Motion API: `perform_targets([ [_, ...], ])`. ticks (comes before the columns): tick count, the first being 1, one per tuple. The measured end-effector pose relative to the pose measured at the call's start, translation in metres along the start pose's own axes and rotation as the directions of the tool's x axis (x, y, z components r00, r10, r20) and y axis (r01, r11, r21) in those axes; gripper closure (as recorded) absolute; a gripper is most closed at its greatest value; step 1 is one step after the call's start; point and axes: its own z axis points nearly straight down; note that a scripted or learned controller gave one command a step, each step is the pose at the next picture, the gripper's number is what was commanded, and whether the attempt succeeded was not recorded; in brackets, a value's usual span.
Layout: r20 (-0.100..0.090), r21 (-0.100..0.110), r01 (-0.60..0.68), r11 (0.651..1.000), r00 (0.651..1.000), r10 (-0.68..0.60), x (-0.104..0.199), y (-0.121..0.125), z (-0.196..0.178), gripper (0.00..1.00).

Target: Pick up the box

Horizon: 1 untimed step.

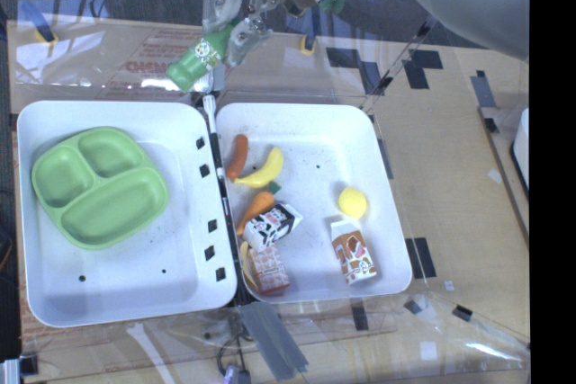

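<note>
At the near edge of the right bin (382,159) lie a reddish snack packet (268,270) by the near left corner and, closer to the near right corner, a small carton box (353,253) lying on its own, touching nothing else. Just behind sit a black-and-white milk carton (271,226), a carrot (255,208) and a lemon (352,202). Farther back lie a banana (261,170) and a sausage (237,156). The left bin (54,301) holds a green divided plate (99,186). Beyond the bins' far edge, raised above the bench, the gripper (232,33) pinches a green bottle (203,57) between its fingers.
</note>
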Motion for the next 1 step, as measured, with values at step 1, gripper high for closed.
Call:
perform_targets([
  [1, -0.003, -0.002, 0.285, 0.959, 0.959, -0.285, -0.0194, 0.051, 0.0198, 1.0],
])
